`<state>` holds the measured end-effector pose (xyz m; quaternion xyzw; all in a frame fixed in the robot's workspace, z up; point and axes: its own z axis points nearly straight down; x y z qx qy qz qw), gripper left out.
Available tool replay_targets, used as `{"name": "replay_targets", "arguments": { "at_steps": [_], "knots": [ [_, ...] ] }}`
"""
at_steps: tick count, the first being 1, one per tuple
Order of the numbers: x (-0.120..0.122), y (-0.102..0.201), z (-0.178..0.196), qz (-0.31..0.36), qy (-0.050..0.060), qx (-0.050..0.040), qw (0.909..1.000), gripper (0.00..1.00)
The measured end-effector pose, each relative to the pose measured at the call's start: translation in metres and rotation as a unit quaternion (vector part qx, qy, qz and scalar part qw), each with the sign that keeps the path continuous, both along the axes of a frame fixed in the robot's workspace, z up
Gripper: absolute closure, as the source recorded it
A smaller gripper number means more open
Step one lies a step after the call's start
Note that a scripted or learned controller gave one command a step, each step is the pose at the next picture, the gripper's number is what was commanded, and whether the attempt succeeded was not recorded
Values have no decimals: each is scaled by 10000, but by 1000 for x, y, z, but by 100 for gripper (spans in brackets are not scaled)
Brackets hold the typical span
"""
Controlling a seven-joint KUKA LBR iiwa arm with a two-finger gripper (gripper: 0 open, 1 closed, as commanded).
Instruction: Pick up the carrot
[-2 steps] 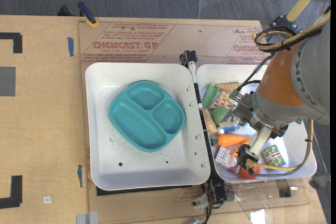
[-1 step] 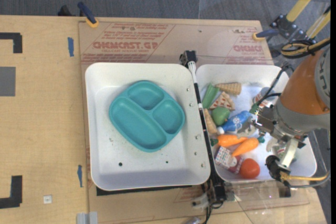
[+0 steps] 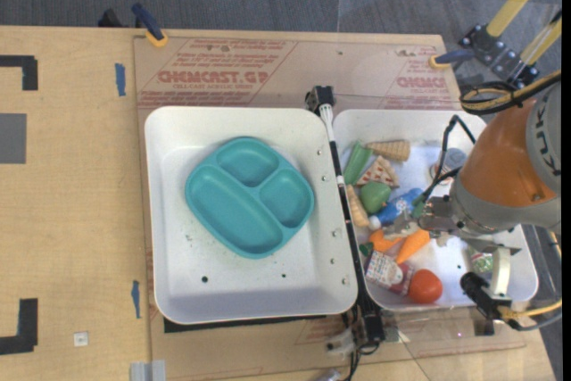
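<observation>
The carrot (image 3: 412, 244) is a short orange piece lying at a slant in the right bin (image 3: 517, 285), among other toy foods near the bin's front middle. My gripper (image 3: 428, 216) hangs over the right bin, just above and to the right of the carrot's upper end, at the tip of the grey wrist below the orange band. Its tip is dark and partly lost in the clutter. Nothing is visibly lifted off the bin floor.
Around the carrot lie a red tomato (image 3: 426, 285), a red-and-white box (image 3: 384, 268), a blue bottle (image 3: 393, 210), green pieces (image 3: 358, 161), a pizza slice (image 3: 382, 172) and a cone (image 3: 389, 149). A teal divided plate (image 3: 250, 195) sits in the left bin (image 3: 169, 281).
</observation>
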<state>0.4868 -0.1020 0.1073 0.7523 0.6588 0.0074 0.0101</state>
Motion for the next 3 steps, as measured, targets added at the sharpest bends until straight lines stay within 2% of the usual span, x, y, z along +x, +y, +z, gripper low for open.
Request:
{"name": "replay_targets", "arguments": {
  "at_steps": [1,2,3],
  "knots": [
    [0,1,7,-1,-1,-5,10000,100],
    [-6,52,78,-773,110,47,9969,100],
    [-7,50,76,-781,130,37,9969,0]
  ]
}}
